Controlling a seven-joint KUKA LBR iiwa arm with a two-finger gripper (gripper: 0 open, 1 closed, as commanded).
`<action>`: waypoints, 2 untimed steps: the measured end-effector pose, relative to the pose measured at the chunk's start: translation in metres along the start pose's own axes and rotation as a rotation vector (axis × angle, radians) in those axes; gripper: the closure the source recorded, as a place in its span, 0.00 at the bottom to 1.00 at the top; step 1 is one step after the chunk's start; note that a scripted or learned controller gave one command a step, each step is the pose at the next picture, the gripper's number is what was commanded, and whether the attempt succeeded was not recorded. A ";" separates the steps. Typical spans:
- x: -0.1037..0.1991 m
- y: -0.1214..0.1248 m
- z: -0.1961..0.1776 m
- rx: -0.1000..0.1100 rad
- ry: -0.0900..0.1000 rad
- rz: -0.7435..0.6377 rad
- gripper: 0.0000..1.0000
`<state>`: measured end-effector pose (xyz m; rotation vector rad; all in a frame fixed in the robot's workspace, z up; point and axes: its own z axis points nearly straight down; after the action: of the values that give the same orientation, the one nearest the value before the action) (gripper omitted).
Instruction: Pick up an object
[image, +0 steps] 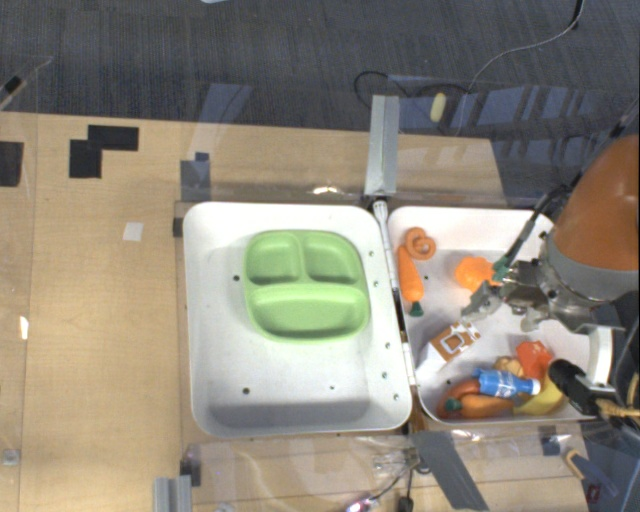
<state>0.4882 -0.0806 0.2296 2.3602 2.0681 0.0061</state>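
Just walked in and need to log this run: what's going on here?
A robot arm reaches into the right bin, its gripper low over the toys, near an orange ball and a small brown-and-white block. Nothing is visibly between its fingers. The left bin holds a green divided plate.

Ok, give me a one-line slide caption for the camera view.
KUKA arm's hand hovers over the toy-filled right bin; green divided plate sits in the left bin.
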 end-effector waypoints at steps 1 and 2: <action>0.009 0.024 -0.017 0.000 0.000 -0.215 0.00; 0.003 0.127 0.036 0.000 -0.001 -0.356 0.00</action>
<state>0.6152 -0.0941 0.1939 1.9565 2.4521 0.0044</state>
